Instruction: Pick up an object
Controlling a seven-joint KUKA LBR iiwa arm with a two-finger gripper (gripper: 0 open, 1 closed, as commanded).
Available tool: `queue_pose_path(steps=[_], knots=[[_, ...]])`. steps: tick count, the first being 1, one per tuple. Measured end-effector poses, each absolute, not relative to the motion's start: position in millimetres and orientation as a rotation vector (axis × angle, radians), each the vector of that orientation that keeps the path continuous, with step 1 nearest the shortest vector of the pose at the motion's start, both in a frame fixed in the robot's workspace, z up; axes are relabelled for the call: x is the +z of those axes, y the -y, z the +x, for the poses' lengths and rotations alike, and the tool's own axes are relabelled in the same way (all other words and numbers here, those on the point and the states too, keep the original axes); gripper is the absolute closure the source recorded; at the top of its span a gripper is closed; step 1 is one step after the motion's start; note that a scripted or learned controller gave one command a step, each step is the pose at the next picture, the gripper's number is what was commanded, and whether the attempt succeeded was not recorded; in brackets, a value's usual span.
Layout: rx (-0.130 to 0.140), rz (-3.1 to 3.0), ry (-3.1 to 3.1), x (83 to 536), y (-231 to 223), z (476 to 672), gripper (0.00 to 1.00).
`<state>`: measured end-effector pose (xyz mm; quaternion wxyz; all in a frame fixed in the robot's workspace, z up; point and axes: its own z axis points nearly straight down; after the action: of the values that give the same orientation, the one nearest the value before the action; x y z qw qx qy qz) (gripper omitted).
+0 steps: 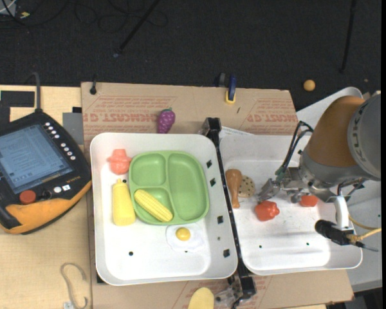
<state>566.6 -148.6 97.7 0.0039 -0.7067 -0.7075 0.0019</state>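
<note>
Your gripper (270,190) sits low in the right bin (289,256), its fingertips just above and to the left of a red tomato-like toy (266,210); whether they are spread or pressed together you cannot tell from this slant, and nothing shows between them, so treat the tomato as not held. It lies on the bin floor near the middle-left, just beside a brown drumstick toy (233,185) with a speckled cookie-like piece (246,186) touching it; a second small red-orange piece (308,201) rests further right, under the arm's wrist.

To do this step well, I'd judge the tomato your best target — it stands apart from the bin wall and has room on both sides; centre the fingers over its widest part, not its near edge, since a round toy will likely squirt out of an off-centre pinch. Come down straight until the tips bracket its middle; close gently, then lift vertically and check that it rises. Keep away from the drumstick so a finger doesn't land on it; the left bin (109,256), with its green tray (186,179) and corn (154,205), needn't concern you.
</note>
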Motion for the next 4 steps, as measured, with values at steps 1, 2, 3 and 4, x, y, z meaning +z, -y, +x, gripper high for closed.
queue_pose_path(steps=[1, 2, 3, 4], knots=[[0.003, -2.223, 2.214, 86.5, 147.9, 566.0, 0.0], [0.003, -2.229, 2.207, 97.3, 150.0, 565.6, 1.0], [-0.003, -2.223, 2.223, 157.1, 147.0, 572.6, 1.0], [-0.003, -2.224, 2.223, 218.0, 148.1, 566.3, 1.0]])
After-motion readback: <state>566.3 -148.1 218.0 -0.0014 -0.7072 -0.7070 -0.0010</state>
